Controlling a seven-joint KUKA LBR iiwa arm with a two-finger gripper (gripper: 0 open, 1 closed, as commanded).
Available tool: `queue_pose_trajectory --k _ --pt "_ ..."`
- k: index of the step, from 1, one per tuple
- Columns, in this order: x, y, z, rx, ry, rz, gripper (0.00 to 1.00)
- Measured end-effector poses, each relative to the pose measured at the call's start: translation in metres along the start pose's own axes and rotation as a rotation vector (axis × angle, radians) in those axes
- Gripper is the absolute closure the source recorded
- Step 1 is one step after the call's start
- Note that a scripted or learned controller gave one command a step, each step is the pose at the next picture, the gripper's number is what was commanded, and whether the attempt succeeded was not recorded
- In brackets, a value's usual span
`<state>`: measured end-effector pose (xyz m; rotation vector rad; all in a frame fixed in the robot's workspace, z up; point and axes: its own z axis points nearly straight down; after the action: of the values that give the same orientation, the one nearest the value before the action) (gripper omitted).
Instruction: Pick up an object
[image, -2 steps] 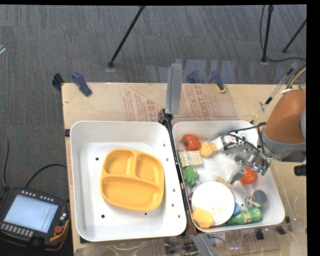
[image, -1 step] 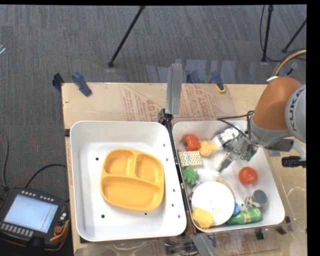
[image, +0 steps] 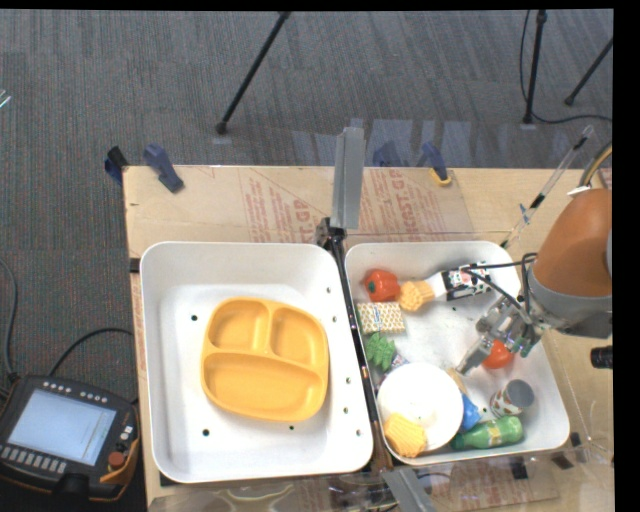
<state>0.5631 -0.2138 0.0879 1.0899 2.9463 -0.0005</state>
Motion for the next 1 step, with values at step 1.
queue_pose_trajectory --k 1 --pt "-0.0546 0.0452 0.0029 0.010 0.014 -0.058 0.00"
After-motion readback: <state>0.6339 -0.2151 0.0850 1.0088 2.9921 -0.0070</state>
